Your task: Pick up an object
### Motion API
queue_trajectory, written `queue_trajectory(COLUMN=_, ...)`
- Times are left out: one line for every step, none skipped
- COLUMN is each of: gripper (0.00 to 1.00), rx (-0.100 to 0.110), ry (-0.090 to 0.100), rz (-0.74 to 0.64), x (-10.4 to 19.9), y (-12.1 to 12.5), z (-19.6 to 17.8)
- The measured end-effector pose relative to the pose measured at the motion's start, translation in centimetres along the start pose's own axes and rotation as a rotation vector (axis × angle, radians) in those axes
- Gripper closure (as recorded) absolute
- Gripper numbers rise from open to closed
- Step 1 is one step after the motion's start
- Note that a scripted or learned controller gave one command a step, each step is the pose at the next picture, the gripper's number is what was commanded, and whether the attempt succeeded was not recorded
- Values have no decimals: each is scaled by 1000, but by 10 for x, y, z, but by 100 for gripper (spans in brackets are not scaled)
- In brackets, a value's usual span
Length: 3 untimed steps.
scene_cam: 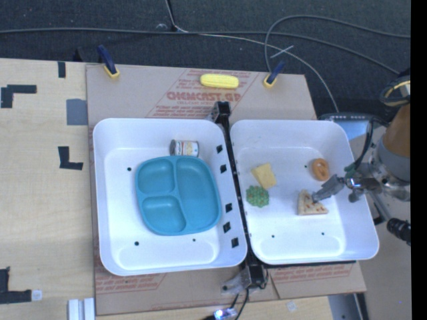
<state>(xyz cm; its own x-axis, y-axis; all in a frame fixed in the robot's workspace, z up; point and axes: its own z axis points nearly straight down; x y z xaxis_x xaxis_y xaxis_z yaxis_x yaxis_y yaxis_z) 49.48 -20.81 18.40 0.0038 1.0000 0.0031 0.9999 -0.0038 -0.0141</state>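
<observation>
Worktop (40,179), two white bins. Right bin (287,135): gripper (327,191) low near right wall, above the cracker-like piece (311,205); finger spread cannot tell. Donut (321,169) toward far-right corner.

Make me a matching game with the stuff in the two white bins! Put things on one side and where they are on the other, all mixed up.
Things:
1. blue tray
2. small can
3. green broccoli
4. orange donut

Places:
A. right bin, next to the divider, just below the yellow cheese
B. middle of the left bin
C. right bin, toward its right wall, above the slice of pizza
D. left bin, just above the tray

Pairs: 1-B, 2-D, 3-A, 4-C
</observation>
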Motion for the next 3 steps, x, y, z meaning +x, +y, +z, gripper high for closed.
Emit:
queue_trajectory(gripper=0, rx=-12, ry=-3, rz=-4, x=0, y=3, z=-7)
queue_trajectory(gripper=0, rx=-9, ry=-2, rz=-5, x=7, y=2, z=38)
queue_trajectory(gripper=0, rx=-9, ry=-3, rz=-5, x=3, y=4, z=82)
